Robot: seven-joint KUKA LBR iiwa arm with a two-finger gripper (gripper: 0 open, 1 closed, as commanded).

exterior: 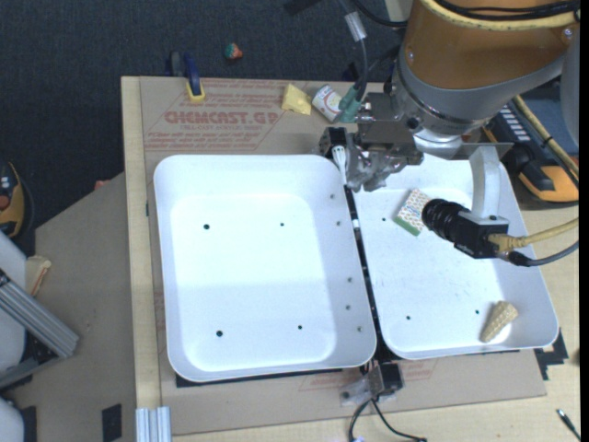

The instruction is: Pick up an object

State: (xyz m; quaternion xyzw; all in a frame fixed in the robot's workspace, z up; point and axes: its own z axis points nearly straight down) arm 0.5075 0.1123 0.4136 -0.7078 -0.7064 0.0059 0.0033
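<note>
The right bin (442,339) holds two objects. A small white and green dotted block (411,212) lies in its far half, and a tan ridged cone-shaped piece (500,320) rests near its front right corner. My gripper (366,168) hangs over the far left corner of the right bin, close to the divider between the bins, just left of and behind the dotted block. A black cylinder with a cable (460,226) juts from the arm beside that block. Nothing is visibly held.
The left bin (166,247) lies next to the right one. Behind the bins, on the cardboard, are a yellow wedge (296,99), a small white packet (327,102) and a blue and yellow clamp (191,76). The arm's bulk covers the far right.
</note>
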